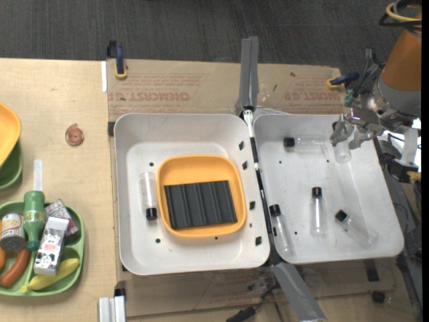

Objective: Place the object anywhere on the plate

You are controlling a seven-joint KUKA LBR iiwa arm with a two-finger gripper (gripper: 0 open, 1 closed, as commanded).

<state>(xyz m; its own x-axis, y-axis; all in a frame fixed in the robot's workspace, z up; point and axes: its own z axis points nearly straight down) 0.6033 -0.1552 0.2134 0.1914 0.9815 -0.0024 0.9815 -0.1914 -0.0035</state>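
An orange plate (201,173) with a black ribbed insert (200,204) lies in the middle of the left bin (131,139). One clear vial with a black cap (147,192) lies in that bin, just left of the plate. Several more clear black-capped vials lie in the right bin (375,247), among them one near the back (298,141), one in the middle (316,210) and one at the front right (352,223). My gripper (347,134) hangs over the back right part of the right bin. A pale clear shape (342,153) sits directly under it.
A grey divider post (249,72) stands behind the seam between the bins. A green tray of toy food (40,247) and a yellow bowl (8,136) sit on the wooden table at the left. Clamps (118,60) hold the cardboard at the back.
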